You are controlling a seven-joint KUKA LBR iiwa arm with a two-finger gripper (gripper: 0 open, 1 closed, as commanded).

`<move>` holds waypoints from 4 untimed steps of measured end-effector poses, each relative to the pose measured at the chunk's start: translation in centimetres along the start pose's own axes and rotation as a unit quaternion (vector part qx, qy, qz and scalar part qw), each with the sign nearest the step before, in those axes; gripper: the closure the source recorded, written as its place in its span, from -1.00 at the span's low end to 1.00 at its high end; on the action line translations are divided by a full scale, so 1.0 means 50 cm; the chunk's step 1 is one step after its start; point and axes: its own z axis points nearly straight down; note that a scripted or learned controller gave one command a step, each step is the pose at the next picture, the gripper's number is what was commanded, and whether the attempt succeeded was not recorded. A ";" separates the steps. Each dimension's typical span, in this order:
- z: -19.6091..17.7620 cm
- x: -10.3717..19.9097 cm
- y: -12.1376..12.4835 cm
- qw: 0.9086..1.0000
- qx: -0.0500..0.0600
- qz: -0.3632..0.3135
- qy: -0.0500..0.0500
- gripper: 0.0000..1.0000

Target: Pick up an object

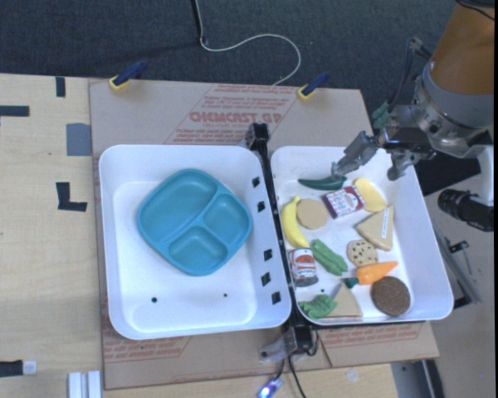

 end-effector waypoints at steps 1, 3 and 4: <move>-0.012 -0.004 0.002 1.000 0.003 0.002 -0.001 1.00; 0.347 0.123 -0.059 1.000 0.008 0.002 0.000 1.00; 0.265 0.298 0.021 1.000 0.001 -0.002 0.000 1.00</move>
